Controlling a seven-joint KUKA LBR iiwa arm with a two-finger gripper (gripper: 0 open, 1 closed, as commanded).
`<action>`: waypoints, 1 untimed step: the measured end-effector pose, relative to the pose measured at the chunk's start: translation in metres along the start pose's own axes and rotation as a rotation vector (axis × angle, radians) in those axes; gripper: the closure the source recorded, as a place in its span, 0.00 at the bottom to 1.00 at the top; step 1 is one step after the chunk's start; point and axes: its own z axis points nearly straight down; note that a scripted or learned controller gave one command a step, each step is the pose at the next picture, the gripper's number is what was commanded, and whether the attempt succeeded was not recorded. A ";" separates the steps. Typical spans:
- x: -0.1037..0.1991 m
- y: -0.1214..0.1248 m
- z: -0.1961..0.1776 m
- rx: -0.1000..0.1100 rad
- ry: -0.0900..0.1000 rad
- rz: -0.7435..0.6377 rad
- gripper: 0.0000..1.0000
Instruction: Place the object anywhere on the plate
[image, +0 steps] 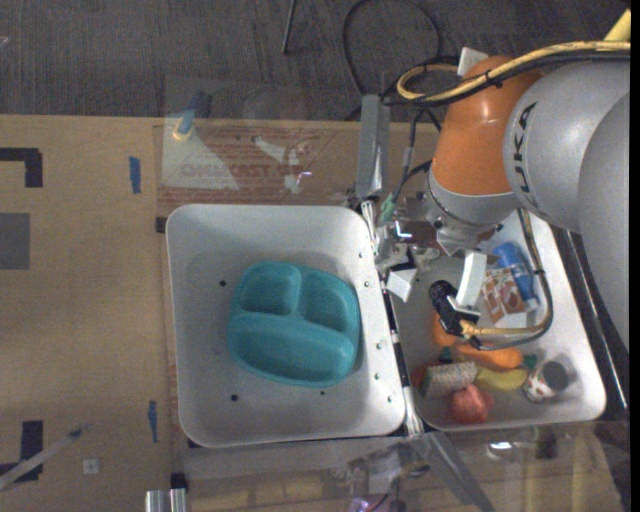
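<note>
Though the tool (418, 240) hangs over the cluttered bin (586, 372), its opening cannot be told.

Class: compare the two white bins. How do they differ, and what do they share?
The left bin holds one teal divided plate; the right bin holds many small items. The arm hangs over the right bin, not the left bin. Both are shallow and white.

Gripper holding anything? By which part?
Cannot tell. The gripper hangs over the right-hand shallow white bin, its tip masked by the grey wrist; no object is visibly held.
</note>
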 end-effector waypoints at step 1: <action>0.055 -0.012 0.020 0.000 -0.001 -0.052 1.00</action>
